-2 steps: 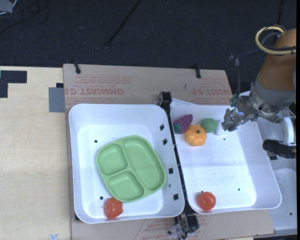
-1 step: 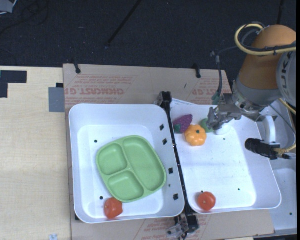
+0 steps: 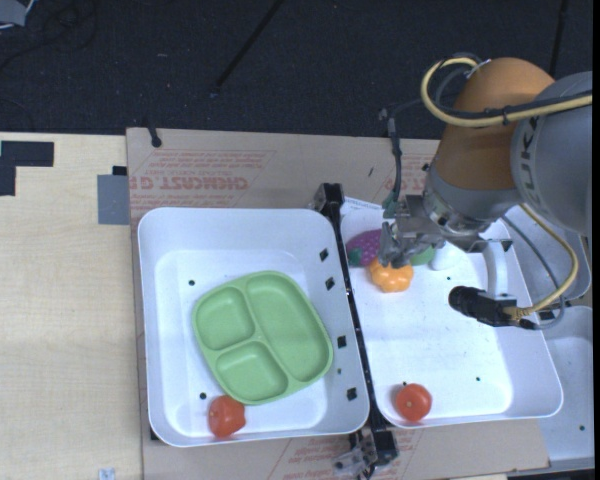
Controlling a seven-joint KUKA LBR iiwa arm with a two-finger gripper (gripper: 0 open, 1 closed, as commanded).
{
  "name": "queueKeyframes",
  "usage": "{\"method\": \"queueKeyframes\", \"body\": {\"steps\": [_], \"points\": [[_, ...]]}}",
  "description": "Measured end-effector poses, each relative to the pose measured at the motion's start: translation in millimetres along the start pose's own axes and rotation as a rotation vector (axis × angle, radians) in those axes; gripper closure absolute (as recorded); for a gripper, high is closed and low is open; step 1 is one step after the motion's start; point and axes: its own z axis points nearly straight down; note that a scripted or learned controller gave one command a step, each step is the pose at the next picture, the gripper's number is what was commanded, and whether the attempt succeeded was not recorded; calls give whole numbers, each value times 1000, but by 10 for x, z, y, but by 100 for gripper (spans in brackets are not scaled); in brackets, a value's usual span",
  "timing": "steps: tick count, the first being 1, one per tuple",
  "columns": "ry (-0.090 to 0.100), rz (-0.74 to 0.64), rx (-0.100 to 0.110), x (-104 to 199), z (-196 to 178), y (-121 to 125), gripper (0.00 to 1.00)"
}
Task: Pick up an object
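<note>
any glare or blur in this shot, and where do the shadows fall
Camera view: lighting is even, with no strong glare on the white bins; the green plate and both tomatoes look sharp; soft shadows sit under the tool around the orange object; the floor at the top is dark and underexposed.

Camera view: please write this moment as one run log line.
gripper over orange object, right bin | purple object beside | green plate, left bin | lift not seen
</note>
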Motion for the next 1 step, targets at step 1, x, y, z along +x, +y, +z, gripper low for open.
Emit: {"method": "queueKeyframes", "body": {"steps": [1], "points": [[-1,1,-2,455,18,125,100]]}}
